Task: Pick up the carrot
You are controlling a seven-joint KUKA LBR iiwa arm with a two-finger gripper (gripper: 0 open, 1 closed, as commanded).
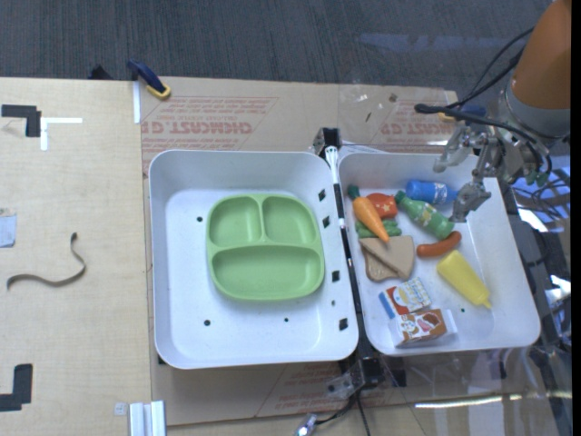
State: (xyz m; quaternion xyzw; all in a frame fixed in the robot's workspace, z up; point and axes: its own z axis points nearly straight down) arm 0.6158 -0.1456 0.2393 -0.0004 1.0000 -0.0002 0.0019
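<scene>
Camera view. Two white bins sit side by side on the desk [73, 107]. The left bin [172, 316] carries a green divided plate [266, 246]. The right bin [508, 298] carries the toy food.

The carrot [370, 218] lies at about 10 o'clock in the right bin, close to the wall shared with the left bin, its leafy end pointing to 11 o'clock and its tip to 5 o'clock. A red tomato [385, 204] touches it at 1 o'clock; a slice of bread [390, 255] lies just under its tip. Also nearby: a green bottle [423, 214], a blue can [427, 190], a sausage [439, 244], a yellow piece [465, 278] and a small carton [419, 314].

The gripper [465, 178] hangs over the 1 o'clock corner of the right bin, fingers spread apart with nothing between them. It is well apart from the carrot, which lies untouched.

Judgement: the approach step is in hand; no grasp yet made. The next move calls for travel toward 9 o'clock across the bottle, then a descent with the fingers straddling the carrot's narrow width. The crowding tomato and bread leave little room for error.
</scene>
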